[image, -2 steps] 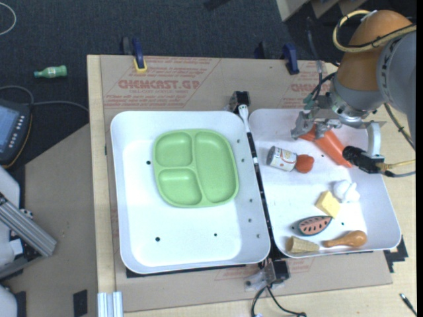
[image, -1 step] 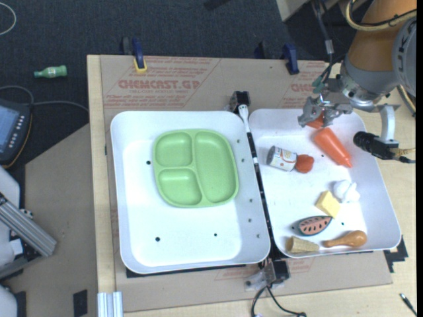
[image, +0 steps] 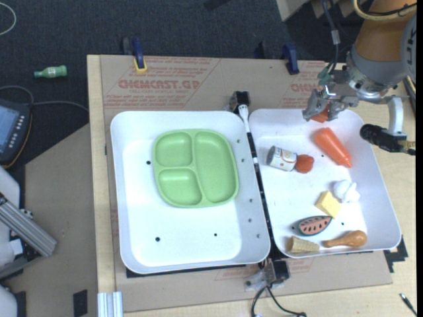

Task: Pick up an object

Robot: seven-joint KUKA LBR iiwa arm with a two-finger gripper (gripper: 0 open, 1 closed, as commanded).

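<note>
One two-finger gripper (image: 322, 109) is hanging over the far rim of the right bin (image: 386, 197), at about twelve o'clock of that bin, and a small orange-red piece (image: 320, 117) is showing just under its tips; whether the tool is clenching that piece or merely hovering on top of it cannot be told at this slant, so a successful pick is not being claimed. Behind it the grey arm with its orange band (image: 386, 8) is reaching in from three o'clock, angled so the wrist is clearing the bin wall. Just beside the tool, toward five o'clock, an orange carrot-shaped toy (image: 332, 146) is lying flat, pointing down the bin. Toward seven o'clock a small can on its side (image: 282, 158) is touching a red ball (image: 304, 164). Farther out, toward six o'clock, a yellow wedge (image: 328, 203) is leaning against a white lump (image: 346, 190), while a fish-like toy (image: 312, 226), a tan slice (image: 303, 245) and a brown drumstick (image: 345, 240) are crowding the near rim, probably left loose as candidates for grasping. Well apart, at nine o'clock, the left bin (image: 132, 243) is carrying a green divided plate (image: 195, 168).
</note>
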